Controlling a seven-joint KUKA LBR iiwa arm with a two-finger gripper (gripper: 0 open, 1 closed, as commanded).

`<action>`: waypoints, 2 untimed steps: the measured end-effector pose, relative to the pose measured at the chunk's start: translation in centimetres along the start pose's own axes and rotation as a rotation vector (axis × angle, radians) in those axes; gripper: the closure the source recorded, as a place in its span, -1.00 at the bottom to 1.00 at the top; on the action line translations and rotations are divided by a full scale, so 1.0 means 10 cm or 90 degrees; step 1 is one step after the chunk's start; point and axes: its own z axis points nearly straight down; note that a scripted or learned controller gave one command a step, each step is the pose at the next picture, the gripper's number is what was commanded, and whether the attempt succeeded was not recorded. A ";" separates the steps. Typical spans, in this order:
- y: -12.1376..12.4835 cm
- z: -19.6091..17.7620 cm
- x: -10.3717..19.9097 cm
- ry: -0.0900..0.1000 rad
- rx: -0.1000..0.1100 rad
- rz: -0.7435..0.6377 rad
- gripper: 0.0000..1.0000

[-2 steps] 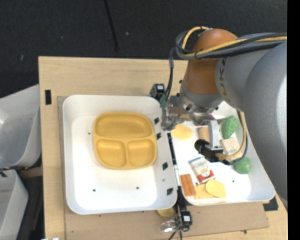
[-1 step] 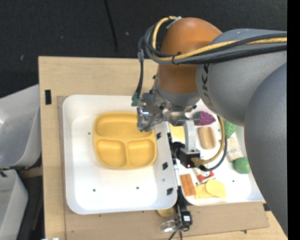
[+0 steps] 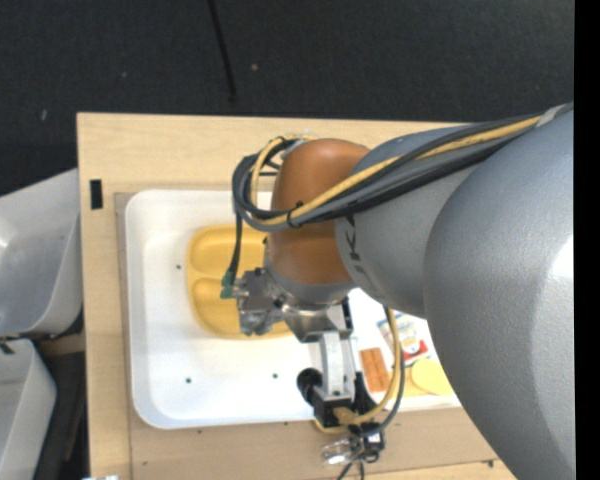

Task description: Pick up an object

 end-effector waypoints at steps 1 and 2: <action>1.02 -0.06 0.05 0.000 -0.008 0.000 1.00; 0.78 -1.00 0.48 0.002 -0.008 -0.002 1.00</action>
